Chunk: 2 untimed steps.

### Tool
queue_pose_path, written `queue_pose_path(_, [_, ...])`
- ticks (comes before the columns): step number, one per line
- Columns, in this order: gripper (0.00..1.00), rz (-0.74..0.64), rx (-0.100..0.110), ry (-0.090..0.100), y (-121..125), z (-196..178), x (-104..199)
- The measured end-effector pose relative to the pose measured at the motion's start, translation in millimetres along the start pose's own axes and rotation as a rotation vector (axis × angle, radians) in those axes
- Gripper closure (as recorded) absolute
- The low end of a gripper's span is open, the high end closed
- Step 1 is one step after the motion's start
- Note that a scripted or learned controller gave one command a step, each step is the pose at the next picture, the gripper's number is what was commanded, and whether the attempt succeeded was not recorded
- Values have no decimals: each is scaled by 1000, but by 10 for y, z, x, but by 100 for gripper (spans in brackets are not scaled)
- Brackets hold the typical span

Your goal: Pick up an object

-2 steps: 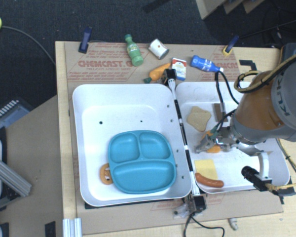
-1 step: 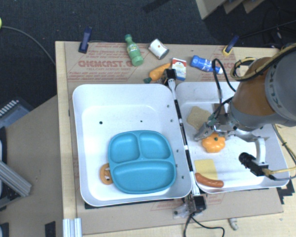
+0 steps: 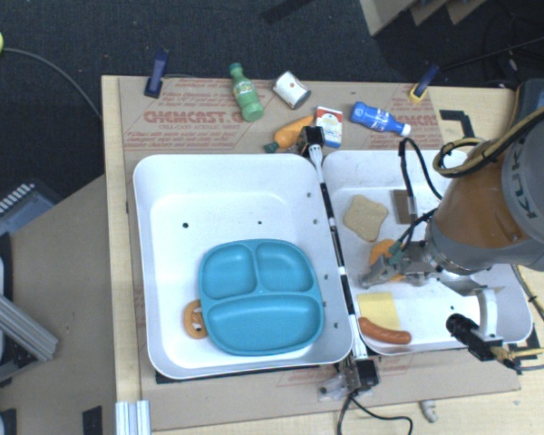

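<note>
1. Orange carrot-like toy: in the right bin, near its centre, directly under the gripper, touching or nearly touching it.
2. Jaws: tips lost against the orange toy, so released or clenched cannot be told; no grasp to be claimed.
3. Other candidates in the same bin: tan bread slice at 11 o'clock from the gripper, just beside it; yellow cheese slice at 6 o'clock, near; sausage further at 6 o'clock, against the bin's near rim.
4. Likely risks, as judgement: glancing off the small rounded toy and pushing it toward the bread; closing off-centre and squirting it sideways; catching the bread edge along with it; looped black cable at 1 o'clock snagging on the wrist during a lift.
5. Left bin: blue divided plate at its lower middle, with a small brown pretzel-like piece tucked at the plate's 8 o'clock edge.
6. Bench beyond the bins, at 12 o'clock: green bottle, white can, blue bottle, small carton, all on brown printed cardboard.
7. Surroundings: dark carpet behind the bench.
</note>
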State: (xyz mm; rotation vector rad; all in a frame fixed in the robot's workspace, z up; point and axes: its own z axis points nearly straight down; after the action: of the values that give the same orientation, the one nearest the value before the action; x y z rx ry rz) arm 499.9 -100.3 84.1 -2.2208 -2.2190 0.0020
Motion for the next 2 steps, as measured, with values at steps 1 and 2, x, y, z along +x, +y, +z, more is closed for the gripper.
queue_pose_path(1, [0,-1,-3,-1,494,-6,82])
queue_pose_path(2, [0,0,0,0,68,0,41])
